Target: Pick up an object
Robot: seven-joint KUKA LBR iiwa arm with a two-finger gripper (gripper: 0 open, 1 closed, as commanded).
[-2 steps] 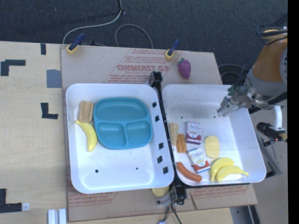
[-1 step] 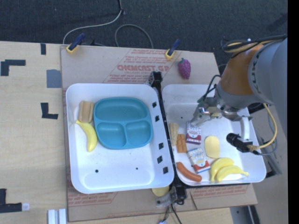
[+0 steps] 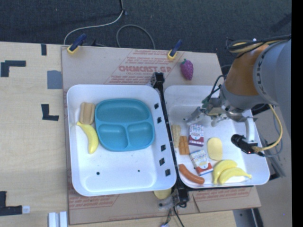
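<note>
Grey-and-orange robot arm [image 3: 258,74] reaches over the right shallow white bin [image 3: 180,98]. Its 2-finger gripper [image 3: 204,117] hangs with fingers apart, gripping nothing. Just below them, untouched, lies the small red-and-white carton [image 3: 196,135], beside a pale yellow oval piece [image 3: 215,148].

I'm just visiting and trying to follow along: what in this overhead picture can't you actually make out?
- Tool: too small and blurred to read its fingers.
- Yellowish thing at the bins' near edge: mostly hidden under the left bin rim.
- Small cartons in the right bin: print too small to read.
- Arm: cut off by the right edge.
</note>
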